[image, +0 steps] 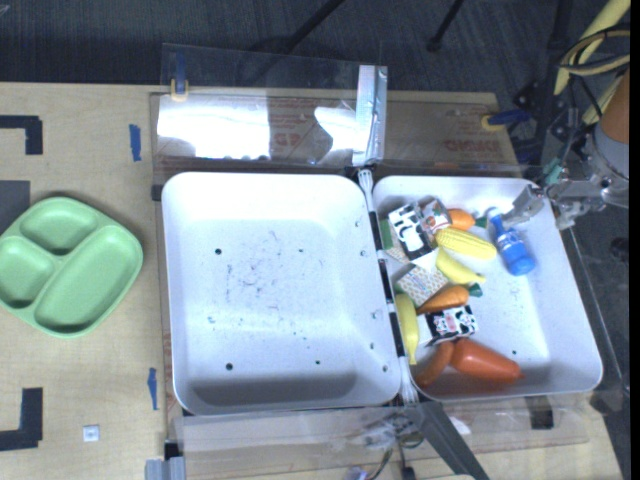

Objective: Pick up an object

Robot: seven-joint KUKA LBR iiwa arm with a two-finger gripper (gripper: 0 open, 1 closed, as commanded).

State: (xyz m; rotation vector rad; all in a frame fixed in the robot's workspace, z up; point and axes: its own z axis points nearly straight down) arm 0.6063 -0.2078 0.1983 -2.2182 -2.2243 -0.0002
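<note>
White right bin [560, 348] held toy food heaped at its left side, mid-right of frame; blue bottle [514, 251] lay apart. Gripper [528, 204] hovered at bin's upper-right rim; finger state not discernible. Approach step; next move: descend over bottle.

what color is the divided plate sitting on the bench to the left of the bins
Light green; the divided plate shows plainly in the camera view.

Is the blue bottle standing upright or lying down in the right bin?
Lying down. The blue bottle rests on its side on the floor of the right bin, its length running diagonally, just right of the yellow corn.
</note>
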